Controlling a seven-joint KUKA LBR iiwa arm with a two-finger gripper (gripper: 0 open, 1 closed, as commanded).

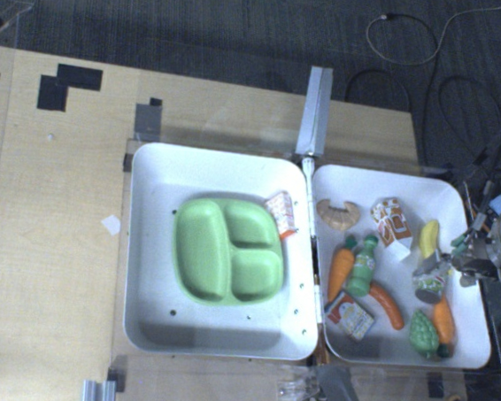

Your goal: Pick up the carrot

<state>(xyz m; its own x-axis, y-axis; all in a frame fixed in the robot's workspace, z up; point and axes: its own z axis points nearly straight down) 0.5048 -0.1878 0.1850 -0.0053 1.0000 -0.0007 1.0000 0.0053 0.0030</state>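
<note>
An orange carrot with a green top lies in the right bin, at its left side beside a green bottle. A second orange, carrot-like piece lies near the bin's right front corner. My gripper reaches in from the right and hangs over the bin's right side, just above that second piece and well to the right of the left carrot. A grey shiny shape sits at its tip. I cannot tell whether that shape belongs to the gripper or lies in the bin.
The right bin also holds a croissant, a small carton, a banana, a red-orange sausage, a packet and a green vegetable. In the left bin lie a green divided tray and a small wrapper.
</note>
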